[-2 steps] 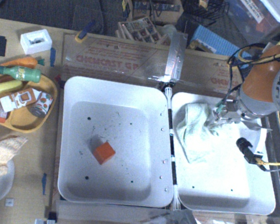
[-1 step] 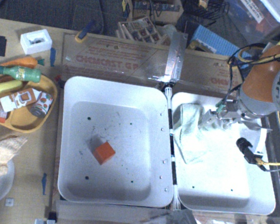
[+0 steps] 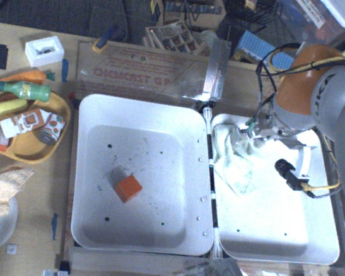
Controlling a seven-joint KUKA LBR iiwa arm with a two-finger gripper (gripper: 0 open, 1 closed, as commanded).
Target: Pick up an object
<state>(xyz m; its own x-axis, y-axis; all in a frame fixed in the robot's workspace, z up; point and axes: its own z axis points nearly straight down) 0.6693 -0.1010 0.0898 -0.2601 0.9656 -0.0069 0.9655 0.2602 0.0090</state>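
The small orange-red cube [image 3: 129, 188] sits loose on the floor of the left shallow white plastic bin [image 3: 99, 117], approx mid-floor, w/ nothing touching it. The two-finger gripper [image 3: 249, 133] on the grey arm w/ orange wrist band [image 3: 303, 79] is low over the back-left corner of the right white bin [image 3: 310, 249], at or in a crumpled pale, see-through plastic-looking wad [image 3: 235, 165] lying against that bin's left wall. Can't tell how the gripper is set; it's too small and blends w/ the wad. Judgement: pick not done yet, nothing seen lifted. Left to do: secure a grasp on something and raise it clear. The cube is well apart from the gripper, across the divider.
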